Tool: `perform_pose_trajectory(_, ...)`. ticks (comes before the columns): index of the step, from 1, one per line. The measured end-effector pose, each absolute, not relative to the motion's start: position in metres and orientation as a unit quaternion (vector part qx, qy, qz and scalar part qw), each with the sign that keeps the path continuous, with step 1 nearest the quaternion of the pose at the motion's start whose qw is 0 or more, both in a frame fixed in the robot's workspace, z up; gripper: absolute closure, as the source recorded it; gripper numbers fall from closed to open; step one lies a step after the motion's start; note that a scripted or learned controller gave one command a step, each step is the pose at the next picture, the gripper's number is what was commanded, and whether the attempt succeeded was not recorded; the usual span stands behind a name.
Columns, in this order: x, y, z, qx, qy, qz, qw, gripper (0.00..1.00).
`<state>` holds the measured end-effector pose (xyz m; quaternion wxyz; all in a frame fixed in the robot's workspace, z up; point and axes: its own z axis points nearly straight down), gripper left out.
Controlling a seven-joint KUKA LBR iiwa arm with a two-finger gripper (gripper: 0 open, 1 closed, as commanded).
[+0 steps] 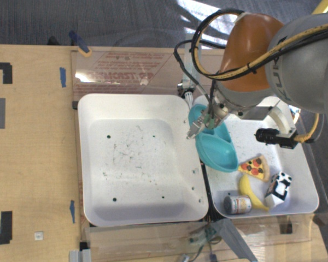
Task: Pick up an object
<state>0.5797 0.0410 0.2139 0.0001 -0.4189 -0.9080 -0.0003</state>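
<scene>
Fingers [199, 125] gripped the upper rim of a teal bowl [217, 149], which hung tilted above the seam between the two bins. Outward, at twelve o'clock from the bowl, rose the grey arm [295, 59] with its orange band [251, 42]. In the right bin [306, 201], at four o'clock from the bowl, lay a pizza slice [255, 167]; at five o'clock, a banana [250, 192] touched a can [238, 204]. A black-and-white toy [279, 189] sat just beside them. The left bin [136, 157] lay at nine o'clock on the worktop [27, 162].
</scene>
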Motion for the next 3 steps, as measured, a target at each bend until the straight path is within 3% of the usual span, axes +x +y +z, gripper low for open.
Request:
perform_pose_trajectory(1, 0.538, 0.098, 0.239, -0.480, -0.877, 0.0002, 0.001, 1.00)
perform_pose_trajectory(2, 0.514, 0.170, 0.220, -0.482, -0.876, -0.0009, 0.000, 1.00)
perform_pose_trajectory(3, 0.480, 0.213, 0.133, -0.522, -0.853, -0.0001, 0.004, 1.00)
